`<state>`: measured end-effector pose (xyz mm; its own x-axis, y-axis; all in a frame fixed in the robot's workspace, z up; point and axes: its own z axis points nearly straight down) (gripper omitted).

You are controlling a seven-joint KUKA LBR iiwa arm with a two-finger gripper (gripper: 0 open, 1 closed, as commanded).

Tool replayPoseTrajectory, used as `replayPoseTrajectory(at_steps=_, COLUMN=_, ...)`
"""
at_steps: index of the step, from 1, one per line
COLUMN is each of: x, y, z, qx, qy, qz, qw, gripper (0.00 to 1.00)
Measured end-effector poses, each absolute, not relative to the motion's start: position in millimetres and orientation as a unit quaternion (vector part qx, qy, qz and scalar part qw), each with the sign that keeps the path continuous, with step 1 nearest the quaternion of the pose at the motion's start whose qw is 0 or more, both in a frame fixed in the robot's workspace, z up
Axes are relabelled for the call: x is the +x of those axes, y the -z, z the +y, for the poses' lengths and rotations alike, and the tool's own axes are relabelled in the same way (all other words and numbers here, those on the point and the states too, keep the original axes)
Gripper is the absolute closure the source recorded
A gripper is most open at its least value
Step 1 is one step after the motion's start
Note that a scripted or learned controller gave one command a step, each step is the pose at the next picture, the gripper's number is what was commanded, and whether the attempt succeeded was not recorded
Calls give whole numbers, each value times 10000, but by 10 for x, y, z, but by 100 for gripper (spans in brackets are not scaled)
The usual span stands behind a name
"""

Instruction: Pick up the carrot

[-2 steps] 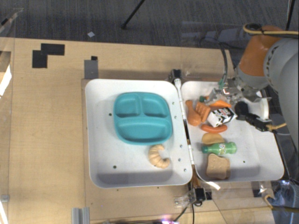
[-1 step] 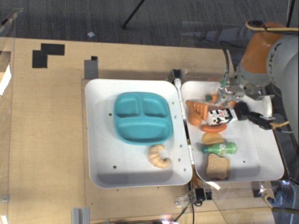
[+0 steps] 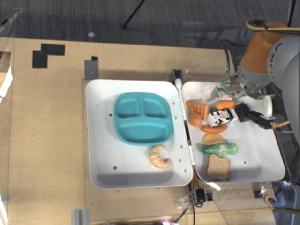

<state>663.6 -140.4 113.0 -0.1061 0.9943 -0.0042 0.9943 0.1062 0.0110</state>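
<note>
The carrot (image 3: 225, 105) is a short orange piece lying near the back of the right bin (image 3: 267, 158), just above a black-and-white carton (image 3: 220, 117). My gripper (image 3: 227, 93) hangs directly over the carrot's far side, its metal tip close to or touching it. The grey arm with its orange band (image 3: 257, 53) comes in from the upper right. The gripper's body hides part of the carrot, and I cannot make out a grasp.
The right bin also holds an orange ridged wedge (image 3: 197, 112), a red sausage (image 3: 215, 128), a yellow-orange lump (image 3: 213, 138), a green bottle (image 3: 220, 149) and a bread slice (image 3: 218, 167). The left bin (image 3: 101, 125) holds a teal divided plate (image 3: 142, 117) and a croissant (image 3: 159, 156).
</note>
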Motion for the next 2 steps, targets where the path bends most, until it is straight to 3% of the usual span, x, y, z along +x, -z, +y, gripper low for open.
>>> replayPoseTrajectory(at_steps=1, x=5881, y=-881, z=-1042, qx=7074, qy=-23, qz=7068, qw=38, gripper=0)
replayPoseTrajectory(at_steps=2, x=5925, y=-883, z=-890, qx=7868, qy=-7, qz=6172, qw=50, gripper=0)
